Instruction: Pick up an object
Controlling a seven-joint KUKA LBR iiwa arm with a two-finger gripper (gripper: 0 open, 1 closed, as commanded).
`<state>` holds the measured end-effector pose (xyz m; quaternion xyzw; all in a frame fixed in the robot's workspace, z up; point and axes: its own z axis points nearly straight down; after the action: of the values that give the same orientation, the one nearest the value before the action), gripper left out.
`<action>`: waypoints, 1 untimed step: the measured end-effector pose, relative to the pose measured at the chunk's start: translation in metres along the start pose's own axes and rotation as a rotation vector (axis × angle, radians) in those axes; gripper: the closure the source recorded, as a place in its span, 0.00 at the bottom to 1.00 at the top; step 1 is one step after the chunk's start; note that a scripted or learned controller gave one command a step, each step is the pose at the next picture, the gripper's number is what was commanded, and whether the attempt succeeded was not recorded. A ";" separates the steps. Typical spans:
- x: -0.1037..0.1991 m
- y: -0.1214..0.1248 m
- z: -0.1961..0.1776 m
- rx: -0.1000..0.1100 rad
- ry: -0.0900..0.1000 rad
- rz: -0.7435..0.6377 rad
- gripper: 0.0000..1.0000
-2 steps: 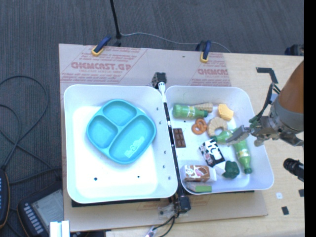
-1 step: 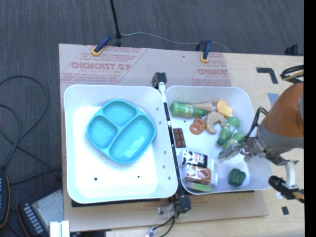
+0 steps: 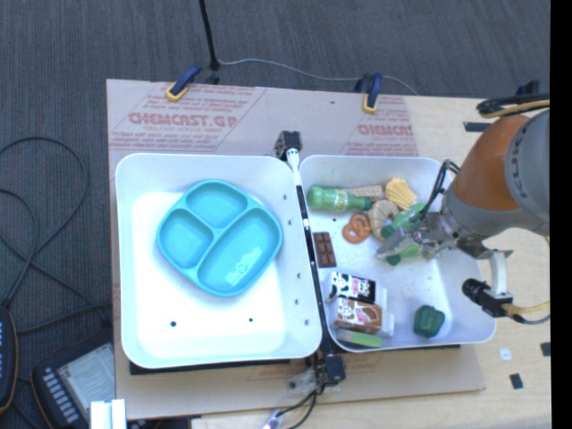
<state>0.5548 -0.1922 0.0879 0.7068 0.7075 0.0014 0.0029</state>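
While end effector (image 3: pixel 399 244) hangs over right bin (image 3: pixel 465 329), grip state unclear, green object (image 3: pixel 404 250) directly beneath.

The arm (image 3: pixel 527 164) is grey with a broad orange band (image 3: pixel 487 164) above its wrist. A black fitting with a yellow cable (image 3: pixel 527 309) hangs just beside it.

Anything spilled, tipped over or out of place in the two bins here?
Nothing stands out. The blue divided plate lies flat in the left bin, and the toy food, such as the green bottle and pretzel, sits loosely jumbled inside the right bin, where the tool is reaching.
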 end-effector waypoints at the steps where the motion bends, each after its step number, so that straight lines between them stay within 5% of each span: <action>1: 0.000 0.001 -0.011 -0.003 -0.001 0.000 1.00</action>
<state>0.5557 -0.1923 0.0988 0.7067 0.7075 0.0021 0.0043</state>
